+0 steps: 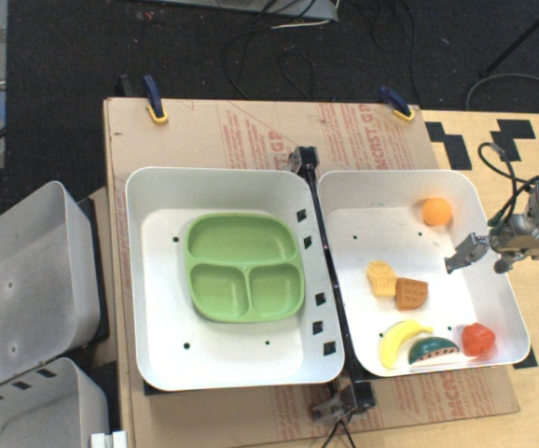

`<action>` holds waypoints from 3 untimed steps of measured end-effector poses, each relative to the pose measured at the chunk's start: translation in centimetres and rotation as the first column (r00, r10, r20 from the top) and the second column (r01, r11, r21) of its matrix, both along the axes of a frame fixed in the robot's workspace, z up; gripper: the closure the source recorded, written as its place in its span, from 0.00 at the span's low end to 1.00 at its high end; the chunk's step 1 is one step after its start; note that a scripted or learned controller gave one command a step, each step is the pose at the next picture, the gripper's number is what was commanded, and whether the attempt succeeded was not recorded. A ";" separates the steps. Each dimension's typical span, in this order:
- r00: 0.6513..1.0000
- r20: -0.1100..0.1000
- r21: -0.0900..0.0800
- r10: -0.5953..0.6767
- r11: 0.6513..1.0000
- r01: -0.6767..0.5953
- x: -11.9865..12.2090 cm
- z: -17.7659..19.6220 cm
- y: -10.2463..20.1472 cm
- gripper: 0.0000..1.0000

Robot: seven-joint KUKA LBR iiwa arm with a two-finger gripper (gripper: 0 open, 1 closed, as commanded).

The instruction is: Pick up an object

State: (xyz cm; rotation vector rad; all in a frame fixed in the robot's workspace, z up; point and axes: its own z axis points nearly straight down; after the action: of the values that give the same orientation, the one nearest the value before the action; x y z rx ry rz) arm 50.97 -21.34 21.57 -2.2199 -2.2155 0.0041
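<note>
Green three-compartment plastic tray [245,267] in left white bin [148,250], right white bin [372,194] holding curved yellow banana [399,341] near front wall, long axis diagonal, tip toward front-left, gripper [482,253] over right rim, jaw state unclear

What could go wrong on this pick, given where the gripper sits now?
The gripper is over the right bin's right wall, so a descent may strike the rim. The banana and watermelon slice touch, so a grasp there may catch both. The orange ball could roll away.
</note>
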 end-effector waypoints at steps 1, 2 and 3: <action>1.000 0.001 -0.001 -0.001 1.000 0.001 -0.3 -4.6 -0.6 0.00; 1.000 0.002 0.000 0.000 1.000 0.000 -0.4 -9.6 0.5 0.00; 1.000 0.007 -0.002 -0.001 1.000 0.001 -0.3 -8.3 0.4 1.00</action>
State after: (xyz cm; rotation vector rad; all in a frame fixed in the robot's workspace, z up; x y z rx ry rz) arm 50.67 -20.90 13.26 -2.2252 -2.2192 -0.0007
